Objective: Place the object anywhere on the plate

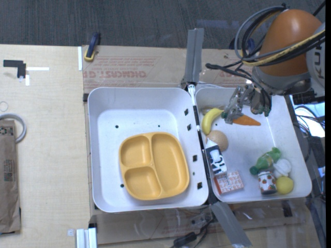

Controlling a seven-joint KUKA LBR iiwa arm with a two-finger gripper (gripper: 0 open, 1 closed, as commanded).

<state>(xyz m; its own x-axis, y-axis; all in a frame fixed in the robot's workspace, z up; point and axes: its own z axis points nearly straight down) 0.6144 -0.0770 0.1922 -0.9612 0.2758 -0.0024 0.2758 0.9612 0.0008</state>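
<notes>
The gripper (234, 112) hung low over the right bin's orange toy carrot (247, 121); I couldn't tell its grasp. Picking seemed underway; next, carry to the yellow three-compartment plastic plate (153, 165).

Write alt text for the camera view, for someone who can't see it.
A grey-and-orange robot arm reaches from the right into the right bin, its gripper low beside a carrot and a banana. The left bin holds a yellow three-compartment plate with nothing on it. More small items lie along the right bin's near side.
</notes>
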